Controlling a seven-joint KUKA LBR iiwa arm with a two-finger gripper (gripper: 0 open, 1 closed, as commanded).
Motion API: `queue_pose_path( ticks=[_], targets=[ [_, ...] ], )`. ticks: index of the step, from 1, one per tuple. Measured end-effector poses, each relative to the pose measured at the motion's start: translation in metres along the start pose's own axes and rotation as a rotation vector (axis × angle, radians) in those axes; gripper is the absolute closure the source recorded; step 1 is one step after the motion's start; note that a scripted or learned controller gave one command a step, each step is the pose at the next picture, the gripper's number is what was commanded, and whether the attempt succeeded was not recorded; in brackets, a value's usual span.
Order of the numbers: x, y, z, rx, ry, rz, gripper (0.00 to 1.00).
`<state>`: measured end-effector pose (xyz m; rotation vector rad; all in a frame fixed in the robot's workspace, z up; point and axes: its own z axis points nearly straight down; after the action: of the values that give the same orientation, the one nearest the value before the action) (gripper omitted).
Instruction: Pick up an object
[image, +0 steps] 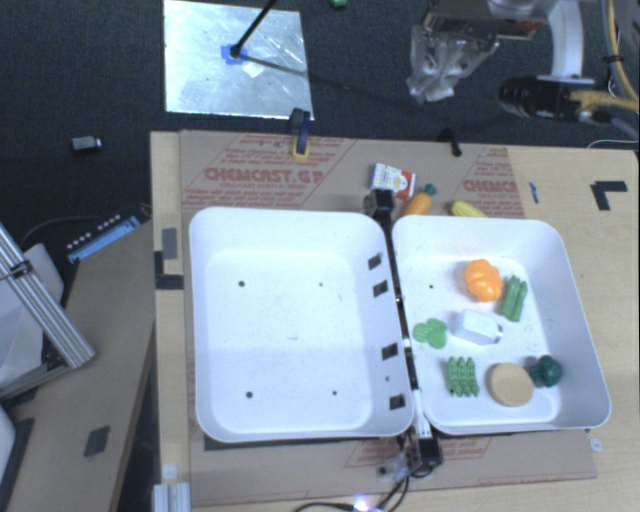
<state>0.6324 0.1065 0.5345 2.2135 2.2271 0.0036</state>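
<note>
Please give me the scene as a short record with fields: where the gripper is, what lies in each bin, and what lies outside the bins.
gripper: raised beyond the far edge of the bench, above the right bin's side
right bin: orange piece, green stick, white block, green leafy piece, ridged green piece, tan disc, dark green ball
left bin: no objects seen
behind bins: carrot, yellow piece

The gripper (437, 88) is looking shiny and silver-grey, with see-through bits (a little blurry). Beside it a white rounded arm piece (566, 45) is showing, with a fat black part and yellow cables (608, 97) running off it.
</note>
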Motion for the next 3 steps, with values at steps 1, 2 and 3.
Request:
queue_pose_path(
  ticks=[1,2,3],
  targets=[
    [0.023,0.037,0.000,-0.001,0.000,0.000,1.00],
    [0.056,-0.069,-0.003,-0.001,0.003,-0.004,1.00],
    [0.079,-0.023,0.000,-0.001,0.000,0.000,1.00]
  ],
)
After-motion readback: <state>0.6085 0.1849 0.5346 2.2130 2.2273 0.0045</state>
